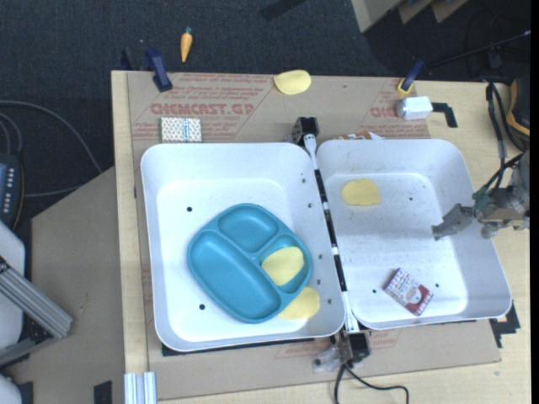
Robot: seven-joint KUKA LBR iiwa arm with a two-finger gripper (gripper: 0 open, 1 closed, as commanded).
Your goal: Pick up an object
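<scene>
An object to pick has not been taken yet: the small red-and-white packet (408, 291) lies flat near the front of the right bin (446, 154), and a yellow disc (360, 193) sits toward that bin's back left. The end effector (450, 223) hangs at the right bin's right side, well apart from both, with nothing between its fingers; whether it is spread or pressed together I cannot tell. This looks like the approach step. The next move calls for travelling over one piece, likely the packet just ahead and below, then descending squarely onto it. The left bin (168, 162) carries a blue divided tray (227, 268) with more yellow pieces.
</scene>
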